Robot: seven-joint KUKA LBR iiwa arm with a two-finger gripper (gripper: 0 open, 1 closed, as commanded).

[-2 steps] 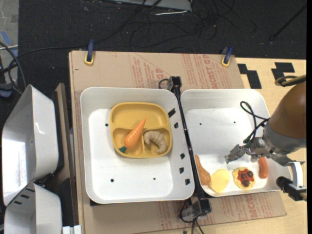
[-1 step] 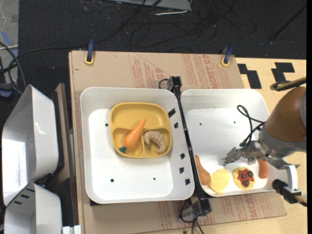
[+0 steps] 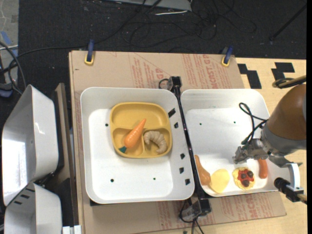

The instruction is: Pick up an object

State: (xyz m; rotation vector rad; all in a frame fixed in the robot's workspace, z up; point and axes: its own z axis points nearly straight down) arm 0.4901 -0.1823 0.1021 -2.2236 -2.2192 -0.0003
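Along the near wall of the right bin (image 3: 214, 104) you see four small food pieces in a row: an orange drumstick-shaped piece (image 3: 202, 169) toward the divider, a pale yellow round piece (image 3: 220, 179) beside it, a small tart with red and dark toppings (image 3: 244, 177) next, and a short orange sausage-like piece (image 3: 263, 168) farthest from the divider. You find the gripper (image 3: 245, 152) low inside that bin, just above the tart and beside the sausage piece; you cannot tell how its fingers stand. Nothing is visibly held. Across the divider, the left bin (image 3: 97, 179) carries one yellow divided plate (image 3: 122, 112). You count two items on it: one carrot (image 3: 135, 133) and one pale shrimp (image 3: 156, 140), each in its own compartment.
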